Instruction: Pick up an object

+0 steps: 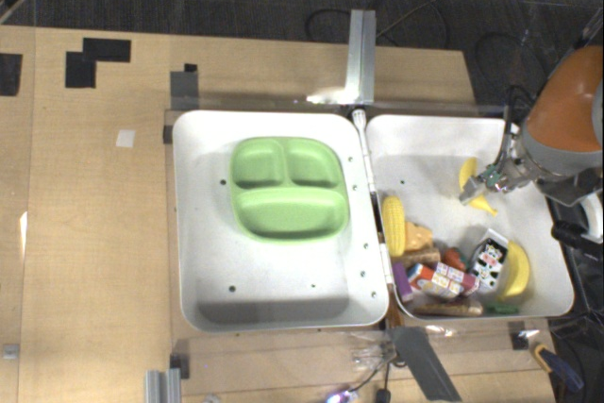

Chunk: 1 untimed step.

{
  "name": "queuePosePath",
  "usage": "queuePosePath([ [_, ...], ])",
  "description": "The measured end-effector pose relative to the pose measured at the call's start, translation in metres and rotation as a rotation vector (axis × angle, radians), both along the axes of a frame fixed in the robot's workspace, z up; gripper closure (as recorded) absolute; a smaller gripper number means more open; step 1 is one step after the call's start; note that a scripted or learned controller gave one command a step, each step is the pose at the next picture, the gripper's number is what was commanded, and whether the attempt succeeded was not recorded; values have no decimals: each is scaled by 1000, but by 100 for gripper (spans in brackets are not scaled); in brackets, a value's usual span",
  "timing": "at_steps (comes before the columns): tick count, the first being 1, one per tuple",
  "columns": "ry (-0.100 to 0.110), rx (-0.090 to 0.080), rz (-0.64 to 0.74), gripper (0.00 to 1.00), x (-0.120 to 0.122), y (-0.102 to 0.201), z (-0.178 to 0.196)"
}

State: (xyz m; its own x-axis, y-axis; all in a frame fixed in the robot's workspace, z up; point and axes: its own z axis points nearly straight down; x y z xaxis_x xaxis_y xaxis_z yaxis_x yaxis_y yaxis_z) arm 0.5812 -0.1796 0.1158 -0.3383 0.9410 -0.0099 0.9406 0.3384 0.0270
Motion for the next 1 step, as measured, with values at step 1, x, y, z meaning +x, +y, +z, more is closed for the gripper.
queuePosePath([
  [1,21,2,-103,100,23,59,66],
])
